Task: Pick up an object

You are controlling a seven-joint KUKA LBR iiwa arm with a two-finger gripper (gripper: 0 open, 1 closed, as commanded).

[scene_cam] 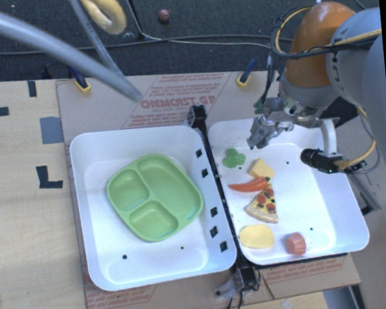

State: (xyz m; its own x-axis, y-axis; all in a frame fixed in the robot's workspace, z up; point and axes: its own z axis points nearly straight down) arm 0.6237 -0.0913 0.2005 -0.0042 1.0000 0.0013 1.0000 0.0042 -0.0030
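Camera view from above, angled down on a worktop (pixel 21 201) of pale wood with a cardboard sheet (pixel 174 98) under two shallow white bins set side by side.

Left bin (pixel 101 261): one green divided plate (pixel 155 196) with three compartments, lying slightly turned near the bin's middle.

Right bin (pixel 335 218): six small toy foods. One green leafy piece (pixel 233 158) near the far left corner. One yellow wedge (pixel 261 170) just beside it, touching or nearly touching one red chili pepper (pixel 249 186) lying crosswise. One pizza slice (pixel 262 206) with dark toppings just below the pepper. One pale yellow rounded piece (pixel 256 236) close to the near left corner. One small red cylinder (pixel 296 244) beside that, toward the near edge.

One grey arm with an orange band (pixel 317 33) reaching in from the right. Gripper (pixel 262 135) low over the far end of the right bin, just right of the green leafy piece and above the yellow wedge. Fingers too dark and foreshortened to tell how far apart; cannot tell whether anything sits between them.

Red print on the cardboard reading roughly "CHEMCAST GP", with smaller lines too blurred to read. Two yellow clamps (pixel 81 83) at the sheet's far corners. Blurred grey rods (pixel 67 47) and a yellow loop (pixel 102 8) across the upper left.
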